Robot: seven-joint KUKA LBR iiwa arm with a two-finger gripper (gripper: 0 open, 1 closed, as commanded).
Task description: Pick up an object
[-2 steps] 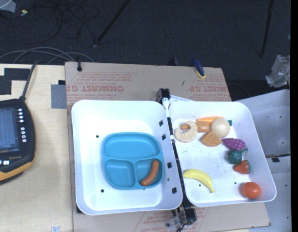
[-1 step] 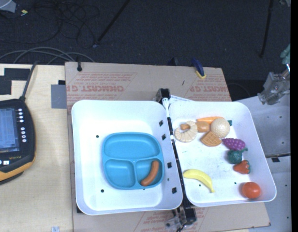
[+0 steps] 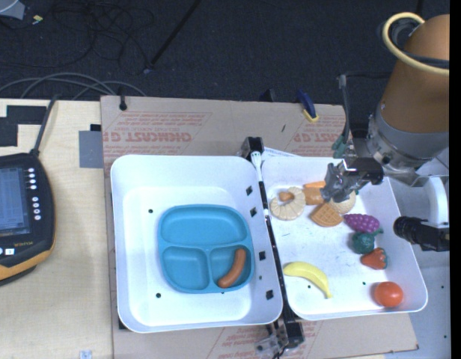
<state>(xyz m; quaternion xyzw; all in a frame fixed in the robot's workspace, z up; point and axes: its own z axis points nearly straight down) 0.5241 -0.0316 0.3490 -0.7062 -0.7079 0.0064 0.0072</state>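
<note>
My gripper (image 3: 337,191) hangs low over the upper middle of the right bin (image 3: 410,294). It sits just above a waffle-like toy (image 3: 327,215) and next to an orange block (image 3: 314,192). A round sliced pastry (image 3: 287,203) lies to its left. Purple grapes (image 3: 362,221), a green toy (image 3: 363,241), a strawberry (image 3: 374,258), a tomato (image 3: 388,294) and a yellow banana (image 3: 308,276) lie across the same bin. The fingertips are dark and blend with the items beneath.
The left bin (image 3: 133,200) holds a blue divided tray (image 3: 193,230) with a sausage (image 3: 232,268) in its lower right compartment. A teach pendant (image 3: 17,212) lies on the bench at far left. A black clamp strip (image 3: 262,230) joins the two bins.
</note>
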